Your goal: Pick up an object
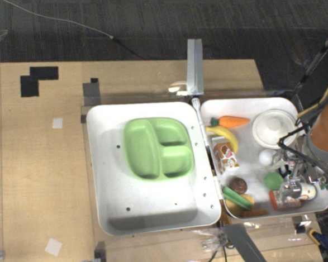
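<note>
Two bins [105,132]: green tray [157,148] left, toy food [228,145] right.

The worktop [38,181] looks like pale wood-grain board, matt. Both bins read as smooth white plastic with a faint sheen: the left bin [111,215] and the right bin [320,203]. In the left bin, the green divided tray [157,148] is smooth plastic, softly glossy. At the right bin's 12 o'clock, the carrot [233,121] and banana [225,135] look like shiny moulded plastic; the white bowl [273,127] at 1 o'clock looks glossy. The post [195,66] between the bins is brushed grey metal. Beyond the worktop, the floor [145,17] is dark, rough-textured carpet.
</note>
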Controlling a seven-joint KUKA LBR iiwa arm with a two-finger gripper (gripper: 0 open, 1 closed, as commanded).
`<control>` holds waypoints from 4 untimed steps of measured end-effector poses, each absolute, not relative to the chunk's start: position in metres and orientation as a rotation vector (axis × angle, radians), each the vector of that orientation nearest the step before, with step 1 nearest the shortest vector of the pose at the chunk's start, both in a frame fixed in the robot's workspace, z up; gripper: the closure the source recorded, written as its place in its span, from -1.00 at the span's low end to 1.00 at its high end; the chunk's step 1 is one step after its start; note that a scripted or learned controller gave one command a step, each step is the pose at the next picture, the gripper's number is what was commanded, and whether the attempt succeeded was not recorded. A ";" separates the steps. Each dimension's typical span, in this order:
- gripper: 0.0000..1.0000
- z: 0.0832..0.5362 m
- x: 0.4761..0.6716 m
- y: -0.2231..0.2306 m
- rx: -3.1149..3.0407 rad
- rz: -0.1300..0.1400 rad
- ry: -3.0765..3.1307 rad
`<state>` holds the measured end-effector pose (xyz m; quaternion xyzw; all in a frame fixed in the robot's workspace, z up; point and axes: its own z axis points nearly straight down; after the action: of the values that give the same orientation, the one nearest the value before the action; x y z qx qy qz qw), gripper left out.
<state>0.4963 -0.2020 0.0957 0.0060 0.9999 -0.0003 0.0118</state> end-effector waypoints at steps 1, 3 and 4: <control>-1.00 0.096 0.495 -0.179 -0.065 -0.019 3.113; -1.00 0.094 0.505 -0.201 -1.038 -0.010 2.944; -1.00 0.096 0.505 -0.169 -1.317 -0.036 2.835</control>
<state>0.5053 -0.1686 0.0957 -0.4212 0.9069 -0.0114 0.0075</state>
